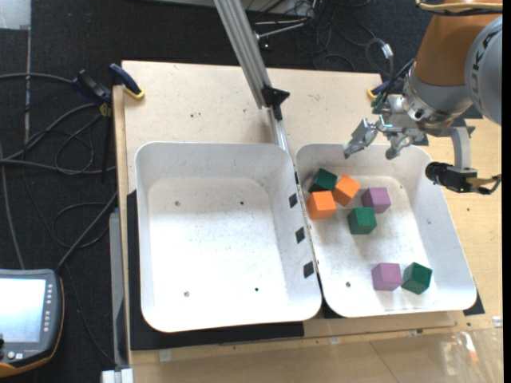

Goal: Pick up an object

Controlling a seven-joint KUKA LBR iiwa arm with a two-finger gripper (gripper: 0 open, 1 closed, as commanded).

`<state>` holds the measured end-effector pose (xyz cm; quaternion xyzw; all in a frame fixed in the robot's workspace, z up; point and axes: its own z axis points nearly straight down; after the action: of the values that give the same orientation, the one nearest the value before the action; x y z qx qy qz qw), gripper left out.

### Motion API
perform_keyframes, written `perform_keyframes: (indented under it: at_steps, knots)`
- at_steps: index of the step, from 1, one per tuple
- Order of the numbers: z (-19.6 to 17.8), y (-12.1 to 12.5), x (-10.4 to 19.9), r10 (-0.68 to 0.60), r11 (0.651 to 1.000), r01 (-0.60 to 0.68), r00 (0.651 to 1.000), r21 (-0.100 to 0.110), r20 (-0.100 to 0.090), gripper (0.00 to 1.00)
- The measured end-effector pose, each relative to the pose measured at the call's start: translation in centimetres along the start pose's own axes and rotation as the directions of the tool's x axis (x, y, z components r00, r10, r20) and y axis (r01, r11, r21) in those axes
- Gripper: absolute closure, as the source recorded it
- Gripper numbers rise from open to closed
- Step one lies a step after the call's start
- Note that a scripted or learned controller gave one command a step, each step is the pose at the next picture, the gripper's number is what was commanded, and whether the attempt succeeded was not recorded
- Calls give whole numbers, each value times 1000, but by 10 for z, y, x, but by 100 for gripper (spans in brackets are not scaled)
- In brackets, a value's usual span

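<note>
We see the gripper [377, 140] poised above the far rim of the right bin [447, 238], its two fingers spread wide with nothing between them. The candidate objects all lie in this bin: a tight cluster near its far left corner, made up of a dark green cube [323, 180], an orange cube [346, 190] and a second orange cube [321, 204], touching or nearly so; a purple cube [376, 199] and a green cube [362, 220] just beside them; and, well apart near the front wall, another purple cube [386, 276] touching a green cube [416, 278]. The left bin [160, 214] carries no cubes. We judge that no grasp has begun. The chief risk, in our view, is crowding: a descent into the cluster could land a finger on top of a neighbouring cube, or push the cubes apart, leaving the fingers to close on nothing. A target near the wall could also bring a finger against the rim.
</note>
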<state>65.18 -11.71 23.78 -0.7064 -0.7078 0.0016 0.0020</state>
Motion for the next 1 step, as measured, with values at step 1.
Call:
perform_keyframes:
  at_steps: [1]
  knots:
    - [-3, 1, 0, -1, 1000, 1, 1000, -5, 1, 0]
